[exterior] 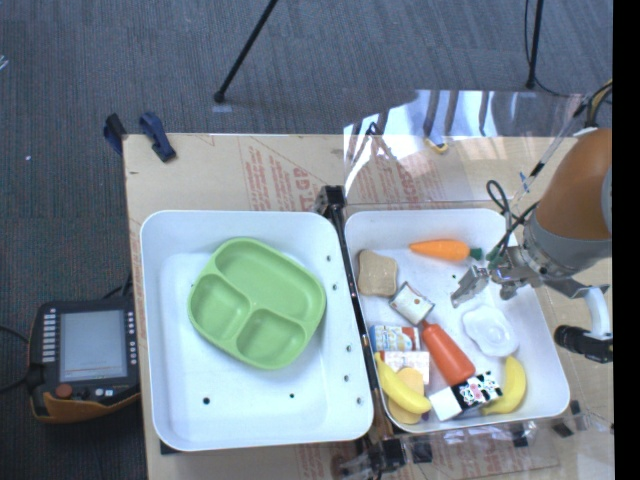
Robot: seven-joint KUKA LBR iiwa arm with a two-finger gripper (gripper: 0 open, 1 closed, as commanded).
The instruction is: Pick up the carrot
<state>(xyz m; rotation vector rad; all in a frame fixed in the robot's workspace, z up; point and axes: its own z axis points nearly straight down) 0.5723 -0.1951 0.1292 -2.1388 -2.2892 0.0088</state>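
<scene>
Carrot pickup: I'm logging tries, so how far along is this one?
Done: the arm has reached over the right bin, and the gripper hangs beside the carrot's green end. In hand: nothing; the carrot lies flat on the bin floor near the back wall, apart from the bread. Left: line up on the carrot, close on it and lift.

Bright, even light over both white bins (160,268), the left one nearly washed out along its rim. Strong glare flares off a clear panel (460,118) at upper right of the frame, bluish-white streaks across the bench (250,168). Shadows are soft and short under the green plate (257,303). The grey carpet (100,48) sits dimmer. Focus is a touch soft everywhere, and the arm (580,198) at right looks blurred.
</scene>
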